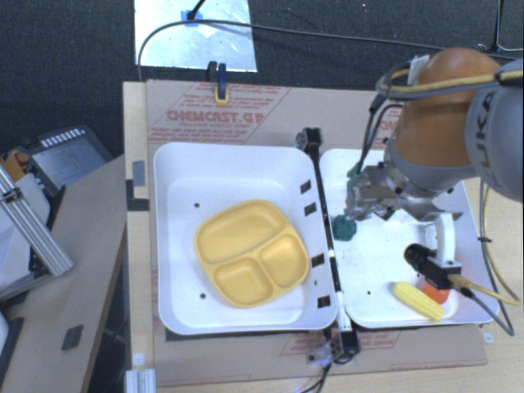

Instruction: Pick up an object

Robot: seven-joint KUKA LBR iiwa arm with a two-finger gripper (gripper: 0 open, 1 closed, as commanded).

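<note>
Cardboard first: a big brown printed sheet (217, 115) flat on the bench, under everything, with red lettering along its far edge. On top of it, side by side and meeting along a middle seam, two shallow white bins: left bin (176, 162), right bin (385, 273). Over the right bin, in from the right, the grey arm (442, 113) with its fat orange band, bulking above the bin's far half.

Down in the left bin, a yellow divided plate (250, 252) with three compartments, lying flat and turned at a slant. Roughly mid-bin, clear of all four walls.

Back to the right bin: gripper (356, 211) low over the left side, close to the seam, pointing down at the floor. Cannot tell how wide it stands, with wrist and shadow in the way.

Just beneath it in the view, right by the tip, a small teal object (344, 229) on the bin floor, close to the left wall. Touching the gripper or merely beside it? Cannot tell.

Towards the near right corner, a yellow corn cob (417, 300) on its side, slanted, well apart from the teal piece. Tucked against the cob's far side, a small orange piece (438, 294) — partly hidden, shape unclear.
</note>
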